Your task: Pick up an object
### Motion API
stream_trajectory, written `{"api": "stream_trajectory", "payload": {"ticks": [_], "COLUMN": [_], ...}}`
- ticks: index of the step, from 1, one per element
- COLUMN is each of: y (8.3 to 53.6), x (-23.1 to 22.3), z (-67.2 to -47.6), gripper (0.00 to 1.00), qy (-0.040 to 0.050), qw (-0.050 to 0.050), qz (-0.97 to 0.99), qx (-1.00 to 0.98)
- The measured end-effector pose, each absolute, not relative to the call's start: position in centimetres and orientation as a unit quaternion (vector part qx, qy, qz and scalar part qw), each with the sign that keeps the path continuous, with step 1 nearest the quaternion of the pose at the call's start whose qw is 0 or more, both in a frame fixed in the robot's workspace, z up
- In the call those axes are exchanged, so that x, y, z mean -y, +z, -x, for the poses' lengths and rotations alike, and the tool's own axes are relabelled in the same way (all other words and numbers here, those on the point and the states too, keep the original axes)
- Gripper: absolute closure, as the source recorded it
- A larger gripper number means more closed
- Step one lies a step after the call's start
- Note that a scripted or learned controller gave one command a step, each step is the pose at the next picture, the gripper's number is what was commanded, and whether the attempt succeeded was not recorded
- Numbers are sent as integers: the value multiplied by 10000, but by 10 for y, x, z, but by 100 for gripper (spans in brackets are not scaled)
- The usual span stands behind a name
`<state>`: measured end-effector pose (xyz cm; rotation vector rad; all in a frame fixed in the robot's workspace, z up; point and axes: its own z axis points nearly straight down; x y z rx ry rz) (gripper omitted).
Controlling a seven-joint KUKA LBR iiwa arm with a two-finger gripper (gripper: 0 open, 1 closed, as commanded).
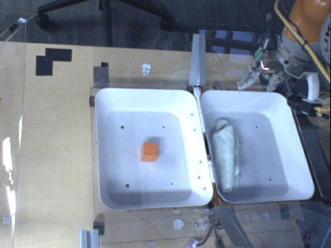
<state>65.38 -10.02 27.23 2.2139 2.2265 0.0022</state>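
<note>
A small orange cube point(149, 152) sits near the middle of the left bin point(111, 107). A rolled pale grey cloth point(225, 154) lies lengthwise along the left side of the right bin point(295, 138). My gripper point(260, 81) hangs at the upper right, above the far rim of the right bin, well away from both objects. Its two fingers are spread open with nothing between them. The orange-banded wrist point(305, 9) rises behind it.
A metal divider post point(195, 61) stands at the back between the two bins. Black tape marks point(51, 60) and a small white scrap point(146, 68) lie on the wooden bench. Cables point(289, 19) run beside the arm, and a chair base point(103, 4) stands beyond the bench.
</note>
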Motion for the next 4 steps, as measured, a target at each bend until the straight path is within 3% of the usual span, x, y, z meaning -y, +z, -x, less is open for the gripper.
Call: {"api": "stream_trajectory", "payload": {"ticks": [1,2,3,4], "y": [122,186,96,108], "x": [100,76,83,82], "z": [-662,-648,-648,-650], "gripper": [0,0,0,100], "qy": [6,22,22,45], "qw": [4,16,20,35], "qz": [-7668,-7726,-7284,-7281], "qx": [-6418,-6349,-6852,-6854]}}
